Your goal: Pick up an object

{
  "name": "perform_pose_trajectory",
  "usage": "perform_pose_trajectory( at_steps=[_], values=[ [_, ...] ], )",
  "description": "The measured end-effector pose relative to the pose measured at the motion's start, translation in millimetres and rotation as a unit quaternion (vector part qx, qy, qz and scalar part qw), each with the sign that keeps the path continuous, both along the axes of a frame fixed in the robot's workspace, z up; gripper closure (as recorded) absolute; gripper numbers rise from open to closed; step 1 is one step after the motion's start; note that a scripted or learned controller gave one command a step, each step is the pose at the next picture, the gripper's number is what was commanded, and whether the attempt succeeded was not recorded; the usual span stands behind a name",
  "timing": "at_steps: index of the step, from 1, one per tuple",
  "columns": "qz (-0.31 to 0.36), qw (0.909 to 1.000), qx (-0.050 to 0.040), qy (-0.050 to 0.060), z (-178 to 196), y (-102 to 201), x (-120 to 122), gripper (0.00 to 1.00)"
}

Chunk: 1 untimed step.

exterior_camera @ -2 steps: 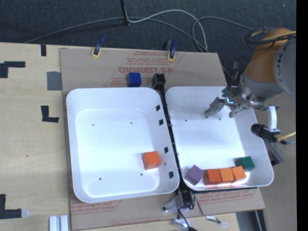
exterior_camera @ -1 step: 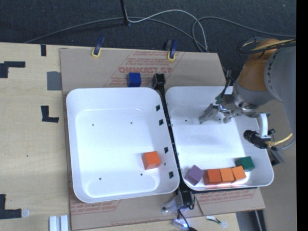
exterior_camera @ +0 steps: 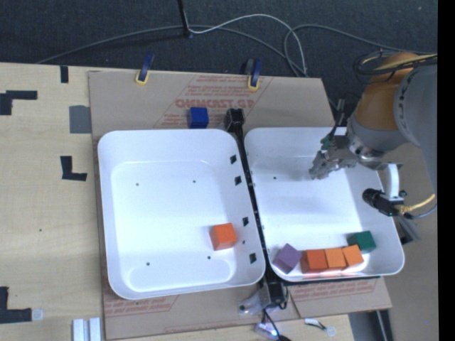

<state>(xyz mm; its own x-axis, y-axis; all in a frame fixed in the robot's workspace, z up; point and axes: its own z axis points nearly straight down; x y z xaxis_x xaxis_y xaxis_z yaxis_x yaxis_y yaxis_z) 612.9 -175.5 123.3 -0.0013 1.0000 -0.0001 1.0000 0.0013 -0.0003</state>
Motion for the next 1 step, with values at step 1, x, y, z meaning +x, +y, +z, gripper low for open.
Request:
perform_pose_trajectory(
  at_steps=[1],
  values=[
    [0.000, 1.0000, -0.0004, -0.003, 61.4, 3.6, -0.3, 1.00]
  ],
)
